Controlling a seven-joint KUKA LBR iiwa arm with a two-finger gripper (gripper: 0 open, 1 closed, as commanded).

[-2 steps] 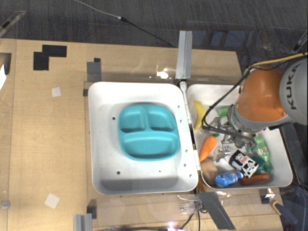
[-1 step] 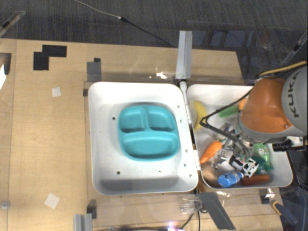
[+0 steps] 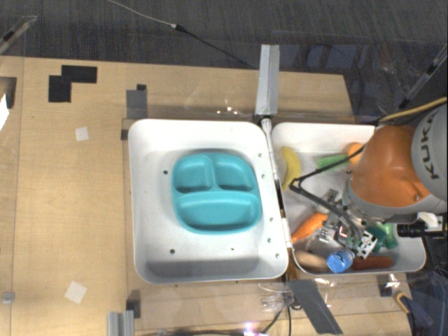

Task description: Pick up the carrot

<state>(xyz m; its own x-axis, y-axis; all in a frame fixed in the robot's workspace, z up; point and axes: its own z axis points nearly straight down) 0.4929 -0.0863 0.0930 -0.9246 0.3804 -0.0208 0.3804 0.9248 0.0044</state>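
Note:
The carrot (image 3: 309, 227), an orange tapered piece, lies slantwise in the lower left part of the right bin (image 3: 308, 133). The gripper (image 3: 341, 224) hangs low over that bin under the arm's orange band (image 3: 387, 165). It sits right at the carrot's right end, whose tip is hidden by the gripper's metal parts. I cannot make out whether it touches the carrot.
The right bin also holds a yellow banana (image 3: 290, 165), a green stalk (image 3: 332, 161) with an orange piece (image 3: 355, 150) beside the arm, a blue cup (image 3: 339, 262), a green item (image 3: 384, 235), a tan piece (image 3: 311, 260) and a red-brown sausage (image 3: 373, 262). A teal divided plate (image 3: 213, 191) lies in the left bin (image 3: 150, 208).

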